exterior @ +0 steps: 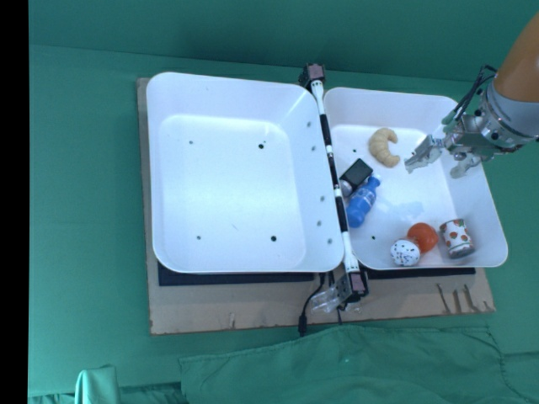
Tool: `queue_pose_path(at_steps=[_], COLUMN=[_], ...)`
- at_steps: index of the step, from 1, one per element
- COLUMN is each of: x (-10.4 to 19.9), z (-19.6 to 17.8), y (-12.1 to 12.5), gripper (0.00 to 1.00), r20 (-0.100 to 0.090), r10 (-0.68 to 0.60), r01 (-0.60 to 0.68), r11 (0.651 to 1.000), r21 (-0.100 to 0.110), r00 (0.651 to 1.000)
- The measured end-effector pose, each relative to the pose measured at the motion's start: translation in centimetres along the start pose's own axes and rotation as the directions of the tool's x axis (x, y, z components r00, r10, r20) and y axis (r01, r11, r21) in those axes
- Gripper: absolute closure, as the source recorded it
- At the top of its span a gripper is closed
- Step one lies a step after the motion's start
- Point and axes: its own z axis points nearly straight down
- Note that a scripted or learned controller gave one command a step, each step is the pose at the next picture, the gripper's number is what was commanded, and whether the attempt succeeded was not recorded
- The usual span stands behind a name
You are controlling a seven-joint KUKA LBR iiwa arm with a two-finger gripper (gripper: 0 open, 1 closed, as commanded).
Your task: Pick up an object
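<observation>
In the camera view, the claw [440, 156] hangs released over the right bin [497, 225], its fingers spread with nothing between them. Just left of it lies the croissant [385, 146]. Nearer sit a blue bottle [362, 201], an orange ball [424, 236], a spotted egg [405, 252] and a patterned can [457, 237].

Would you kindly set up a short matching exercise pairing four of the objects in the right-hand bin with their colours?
Things:
1. croissant
2. bottle
3. ball
4. egg-shaped toy

Colours:
A. white with dark speckles
B. blue
C. tan
D. orange

Pairs: 1-C, 2-B, 3-D, 4-A
</observation>
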Motion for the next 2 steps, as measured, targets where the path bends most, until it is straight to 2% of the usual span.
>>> queue_pose_path(at_steps=[1,2], x=[0.0,-0.8], z=[0.0,5.9], y=[0.0,0.7], gripper=[0.0,0.0], r20=[0.0,-0.002], r10=[0.0,0.001], r01=[0.0,-0.001], r11=[1.0,1.0], r21=[0.0,0.006], r00=[1.0,1.0])
